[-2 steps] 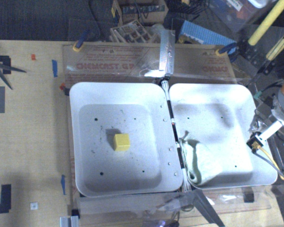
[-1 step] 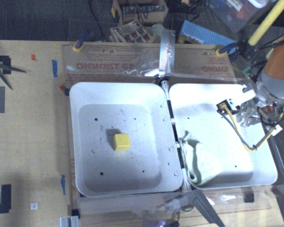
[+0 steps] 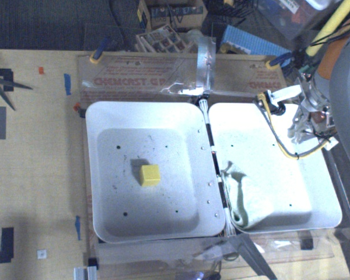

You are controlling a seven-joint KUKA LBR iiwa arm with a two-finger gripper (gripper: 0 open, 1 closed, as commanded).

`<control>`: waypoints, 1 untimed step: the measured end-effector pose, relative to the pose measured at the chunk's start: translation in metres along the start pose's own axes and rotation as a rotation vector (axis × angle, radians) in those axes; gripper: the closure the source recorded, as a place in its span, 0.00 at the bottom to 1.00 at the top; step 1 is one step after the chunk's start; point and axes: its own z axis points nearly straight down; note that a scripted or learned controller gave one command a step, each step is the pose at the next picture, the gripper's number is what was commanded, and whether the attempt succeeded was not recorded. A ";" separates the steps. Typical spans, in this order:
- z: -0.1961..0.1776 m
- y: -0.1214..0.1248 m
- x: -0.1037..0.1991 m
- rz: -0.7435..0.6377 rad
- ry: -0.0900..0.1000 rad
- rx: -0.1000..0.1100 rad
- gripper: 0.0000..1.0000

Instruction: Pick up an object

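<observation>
A small yellow block (image 3: 150, 174) lies near the middle of the left bin (image 3: 105, 121). In the right bin (image 3: 315, 214), a limp grey-green object (image 3: 239, 198) rests against the left wall near the front. My gripper (image 3: 300, 132) hangs over the far right part of the right bin, well away from both objects, with a yellow cable looping below it. Nothing shows in its grasp.
A cardboard sheet (image 3: 140, 77) lies behind the bins, held by clamps (image 3: 99, 51). The divider ridge (image 3: 213, 156) runs between the two bins. Blue tape marks (image 3: 67, 83) and black brackets sit on the wooden bench at the left.
</observation>
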 end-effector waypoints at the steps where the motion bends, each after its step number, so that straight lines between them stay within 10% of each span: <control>1: -0.010 -0.002 0.001 -0.006 -0.002 0.001 1.00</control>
